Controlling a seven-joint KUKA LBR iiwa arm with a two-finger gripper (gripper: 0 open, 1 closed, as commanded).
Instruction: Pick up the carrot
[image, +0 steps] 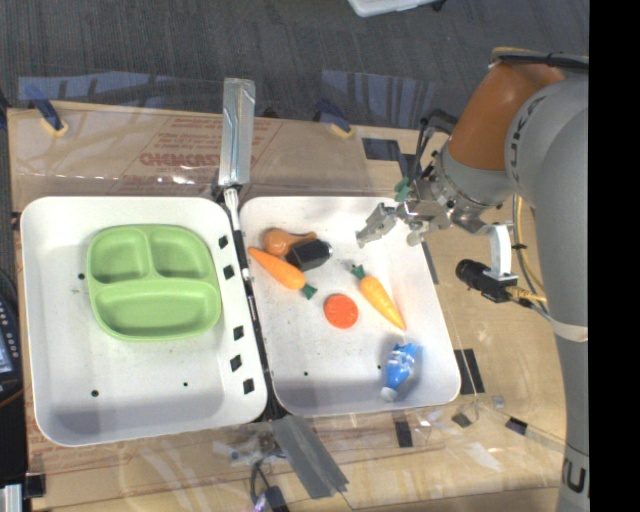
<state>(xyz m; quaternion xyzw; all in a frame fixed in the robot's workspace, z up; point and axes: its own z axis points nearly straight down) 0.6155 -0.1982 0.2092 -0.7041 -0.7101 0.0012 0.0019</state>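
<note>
Camera view is showing 2 carrots lying in the right bin. One carrot is lying slanted right of the bin's middle, its green stub pointing up-left and its tip pointing down-right, close to the right wall but not touching it. The other carrot is lying near the left wall, its green end pointing down-right toward the centre. A round orange-red piece is sitting between them, just beside the first carrot's left flank with a thin strip of white floor showing. A brown piece and a black object are crowding the second carrot's upper side, seemingly touching it. A small blue-and-white bottle is lying near the bin's lower right corner, well below the first carrot's tip.

Bare white floor is lying open above the first carrot and along the bin's lower left part.

The gripper is hanging over the bin's upper right area, above and apart from the first carrot, with nothing between its fingers; I cannot tell whether they are spread or pressed together. The grey arm is reaching in over the right rim.

The left bin is holding a green divided plate in its upper half. A metal strip is standing at the seam above both bins.
</note>
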